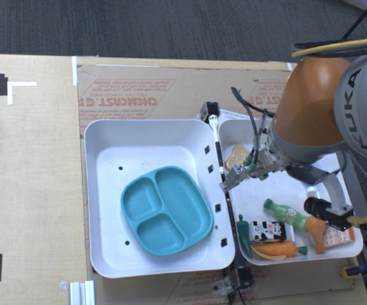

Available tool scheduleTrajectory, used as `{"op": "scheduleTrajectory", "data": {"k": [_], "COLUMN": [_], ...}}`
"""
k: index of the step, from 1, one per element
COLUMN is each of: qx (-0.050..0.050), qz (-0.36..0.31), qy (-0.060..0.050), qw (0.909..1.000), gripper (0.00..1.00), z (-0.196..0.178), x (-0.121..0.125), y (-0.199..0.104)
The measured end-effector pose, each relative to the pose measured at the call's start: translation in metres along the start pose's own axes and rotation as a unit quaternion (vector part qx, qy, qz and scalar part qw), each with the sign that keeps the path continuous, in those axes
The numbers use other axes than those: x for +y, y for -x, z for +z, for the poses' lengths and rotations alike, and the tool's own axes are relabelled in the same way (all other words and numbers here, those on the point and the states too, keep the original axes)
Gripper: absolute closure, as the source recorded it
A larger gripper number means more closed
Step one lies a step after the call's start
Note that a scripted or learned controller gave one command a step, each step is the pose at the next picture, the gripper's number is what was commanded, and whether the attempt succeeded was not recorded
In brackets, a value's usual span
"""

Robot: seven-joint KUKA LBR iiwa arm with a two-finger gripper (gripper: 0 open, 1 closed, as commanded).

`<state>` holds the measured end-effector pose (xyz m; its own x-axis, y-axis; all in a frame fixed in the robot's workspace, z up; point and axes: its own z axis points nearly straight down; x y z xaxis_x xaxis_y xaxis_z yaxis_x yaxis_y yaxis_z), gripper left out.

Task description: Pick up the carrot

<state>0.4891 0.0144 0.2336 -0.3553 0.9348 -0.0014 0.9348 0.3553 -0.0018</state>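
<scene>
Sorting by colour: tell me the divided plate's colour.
Turquoise blue; the camera view shows the three-compartment plastic plate clearly.

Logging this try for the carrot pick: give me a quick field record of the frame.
target: carrot, lying at the near edge of the right bin
gripper: gripper low over the right bin's left side, apart from the carrot
carrot neighbours: milk carton just behind, green bottle beyond
left bin: left bin holds a blue divided plate
status: carrot not yet picked

Camera view: single fixed overhead camera.
Mounted above the bench (31,189), looking down at a slant; frames both white bins (101,170) whole, with floor beyond the far edge.
</scene>
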Motion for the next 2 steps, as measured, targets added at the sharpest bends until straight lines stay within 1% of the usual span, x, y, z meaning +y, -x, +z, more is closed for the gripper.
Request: {"op": "scheduleTrajectory", "data": {"k": [1,2], "qx": [0.001,-0.001], "qz": [0.082,0.086], "qy": [-0.002,0.001], "qw": [0.9966,0.9963], "gripper": [0.0,0.0], "z": [0.044,-0.071], "x": [0.011,-0.024], "y": [-0.06,0.037]}}
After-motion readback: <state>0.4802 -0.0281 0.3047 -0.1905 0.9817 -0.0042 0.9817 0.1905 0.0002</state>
